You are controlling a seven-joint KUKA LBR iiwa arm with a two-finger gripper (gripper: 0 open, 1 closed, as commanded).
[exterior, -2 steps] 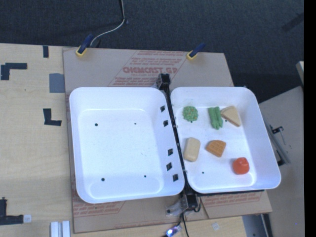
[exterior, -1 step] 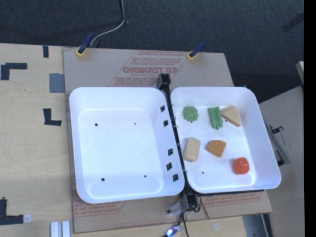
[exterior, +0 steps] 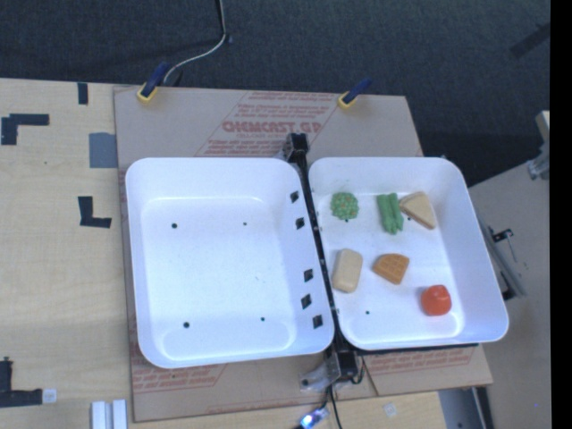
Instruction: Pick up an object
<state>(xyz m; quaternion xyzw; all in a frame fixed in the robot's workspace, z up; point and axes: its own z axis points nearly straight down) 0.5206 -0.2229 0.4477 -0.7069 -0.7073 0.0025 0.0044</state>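
Red toy [exterior: 436,300], right bin [exterior: 476,239], near corner

At the far right edge a small pale and grey bit [exterior: 542,141] pokes in, maybe a piece of the arm, but too little shows to tell how it is bent.
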